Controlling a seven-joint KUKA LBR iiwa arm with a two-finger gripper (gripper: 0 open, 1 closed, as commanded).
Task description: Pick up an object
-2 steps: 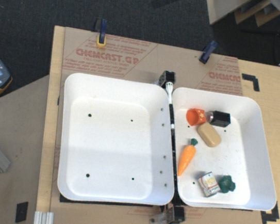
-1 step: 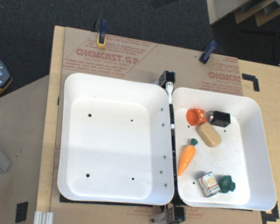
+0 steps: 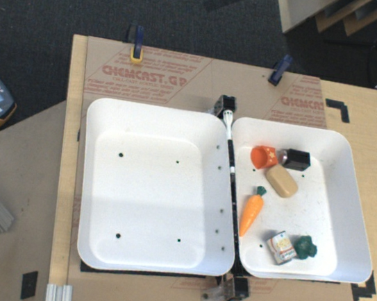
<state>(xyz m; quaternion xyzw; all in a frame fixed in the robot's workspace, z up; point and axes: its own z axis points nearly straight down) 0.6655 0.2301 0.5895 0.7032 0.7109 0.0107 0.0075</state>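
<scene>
Bins, 2, white, side by side on a brown cardboard sheet (image 3: 186, 69). We log 6 items in the right bin (image 3: 349, 205):
1. orange cup (image 3: 265, 157) on its side, far end;
2. black block (image 3: 297, 159) just beside it;
3. tan oval piece (image 3: 282, 182) near both;
4. toy carrot (image 3: 251, 212) along the left wall;
5. small printed box (image 3: 280, 248), near end;
6. dark green item (image 3: 305, 247) touching the box.

We cannot tell how the jaws stand.

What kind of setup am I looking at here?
Likely a lab grasping test bench: two white bins on a board held by blue clamps, and toy items like a plastic carrot to pick.
</scene>
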